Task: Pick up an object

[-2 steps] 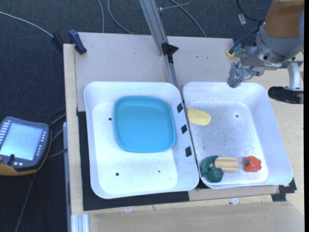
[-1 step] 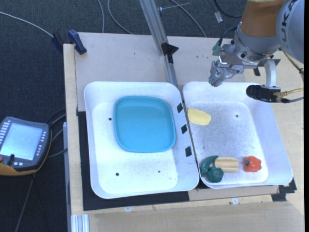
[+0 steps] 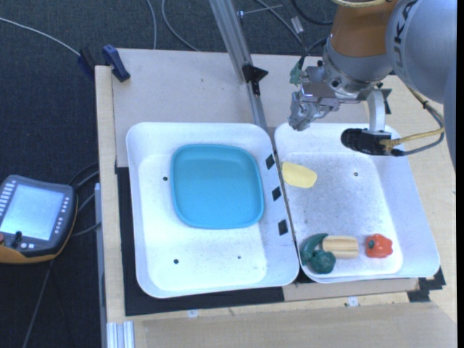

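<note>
Camera view: yellow piece (image 3: 299,175) lies long-axis left-right, below pincer (image 3: 299,122).

In the right bin (image 3: 413,194) you see a yellow piece (image 3: 299,175) near the left wall; a green vegetable (image 3: 317,253), tan block (image 3: 341,246) and red pepper (image 3: 378,246) line its front.

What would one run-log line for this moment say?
gripper: above right bin's far edge, nothing held | nearest: yellow piece | blue plate: left bin
</note>
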`<state>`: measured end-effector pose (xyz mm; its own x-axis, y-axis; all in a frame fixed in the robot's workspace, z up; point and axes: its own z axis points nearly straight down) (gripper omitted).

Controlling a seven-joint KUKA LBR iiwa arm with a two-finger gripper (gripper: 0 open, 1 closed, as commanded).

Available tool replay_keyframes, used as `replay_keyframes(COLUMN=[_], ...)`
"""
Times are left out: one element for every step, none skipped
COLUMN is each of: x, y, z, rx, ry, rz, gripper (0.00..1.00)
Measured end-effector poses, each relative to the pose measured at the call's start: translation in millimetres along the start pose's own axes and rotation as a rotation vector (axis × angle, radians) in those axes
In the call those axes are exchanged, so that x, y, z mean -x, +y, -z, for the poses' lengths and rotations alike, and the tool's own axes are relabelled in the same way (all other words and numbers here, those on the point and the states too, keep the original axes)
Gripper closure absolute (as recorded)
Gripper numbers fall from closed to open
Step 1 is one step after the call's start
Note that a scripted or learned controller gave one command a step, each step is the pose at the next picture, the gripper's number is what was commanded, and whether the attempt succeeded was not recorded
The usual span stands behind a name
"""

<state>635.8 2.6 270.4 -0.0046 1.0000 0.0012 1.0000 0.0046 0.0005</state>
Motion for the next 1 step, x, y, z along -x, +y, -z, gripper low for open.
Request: replay_keyframes(x=[-55.5], y=[-1.3], z=[-6.7], rx=[-0.001], ry=[0.000], rz=[0.000], gripper=[1.00])
